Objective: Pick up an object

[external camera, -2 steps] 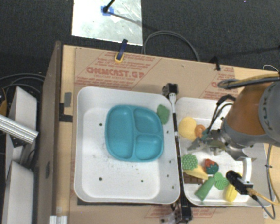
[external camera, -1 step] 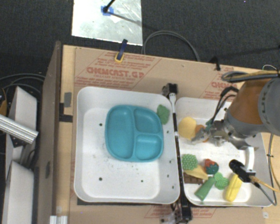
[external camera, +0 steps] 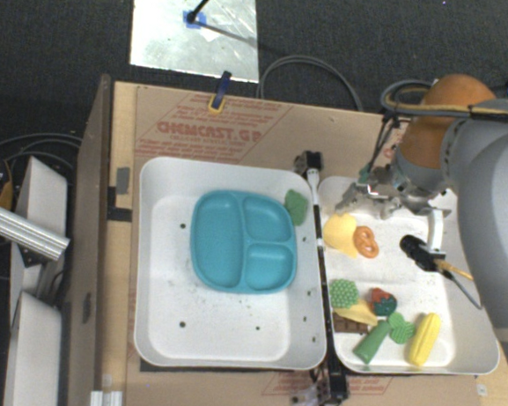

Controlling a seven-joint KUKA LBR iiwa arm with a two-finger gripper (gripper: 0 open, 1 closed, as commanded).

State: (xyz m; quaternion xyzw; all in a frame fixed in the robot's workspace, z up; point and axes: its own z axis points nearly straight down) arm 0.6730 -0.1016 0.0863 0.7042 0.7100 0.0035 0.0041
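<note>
The gripper [external camera: 387, 196] (whether open or closed I cannot tell) hangs at the right bin's [external camera: 480, 350] far end, the yellow toy [external camera: 341, 233] just toward the camera and left.

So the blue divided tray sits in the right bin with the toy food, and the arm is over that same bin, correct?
Not quite. The camera view shows the blue divided tray in the left bin, apart from the toy food. The toy food, such as the corn cob, lies in the right bin, and the arm is over that right bin.
</note>
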